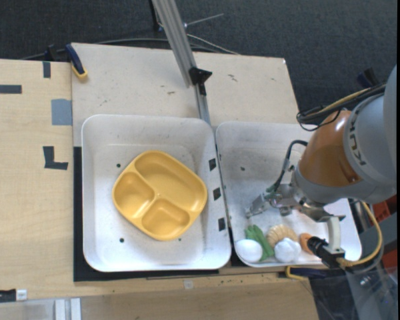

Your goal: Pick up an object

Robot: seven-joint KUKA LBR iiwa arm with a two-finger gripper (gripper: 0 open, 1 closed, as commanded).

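Observation:
My gripper (259, 205) hangs low in the right bin (253, 145), near its middle, on the grey arm with the orange band (323, 155). Just below it, along the bin's front edge, lie several small objects: a green piece (257, 237), a white egg-shaped object (249, 249), a tan ridged item (279, 233), a white lump (288, 248) and an orange piece (307, 241). The gripper sits just above the green piece, and nothing is seen held in it.
A yellow divided plate (160, 194) lies in the middle of the left bin (97, 179). A metal pole (180, 42) slants in from the top toward the wall between the bins. The arm's body covers the right bin's right side.

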